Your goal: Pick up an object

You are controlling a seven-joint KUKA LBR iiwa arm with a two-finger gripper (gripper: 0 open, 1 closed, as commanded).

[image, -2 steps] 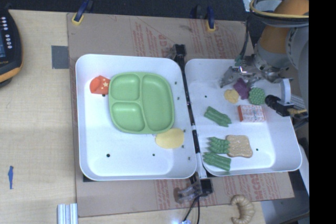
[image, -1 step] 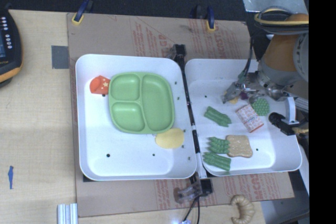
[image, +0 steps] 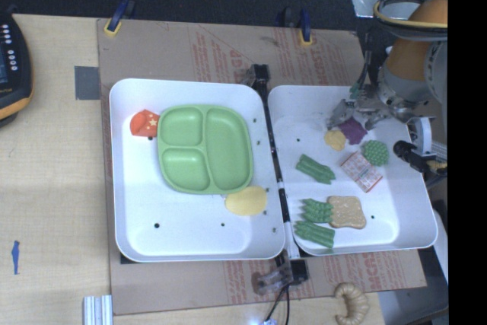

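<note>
— Purple toy (image: 354, 131) lies in the right bin (image: 403, 236), near its far edge, touching a small yellow piece (image: 335, 139) on its left.

— And the arm?

— The arm (image: 415, 49) comes in from the right and reaches down over the bin's far right corner. Its orange band sits high at the frame's edge, partly cut off. The pincer (image: 356, 115) hangs right above the purple toy, with thin metal parts spread to either side of it.

— Is the pincer gripping the toy?

— That cannot be told. The fingertips merge with the toy and the linkage, so whether they are apart or together is unclear, and nothing shows the toy between them.

— What else lies in that bin?

— A green round toy (image: 375, 152) just right of the purple one, a checked pink packet (image: 361, 170) below it, a green bean pod (image: 315, 169) toward the middle, and a toast slice (image: 346, 212) near the front beside more green pods (image: 315, 221).

— And the left bin (image: 129, 232)?

— A green divided plate (image: 205, 148), a red piece (image: 144, 122) at its left rim, and a pale yellow lump (image: 246, 201) at its front right corner.

— Anything hard to make out?

— The arm's upper body is cut off at the right, and a beige curled thing (image: 351, 302) on the worktop (image: 53, 186) in front of the bins cannot be identified.
</note>
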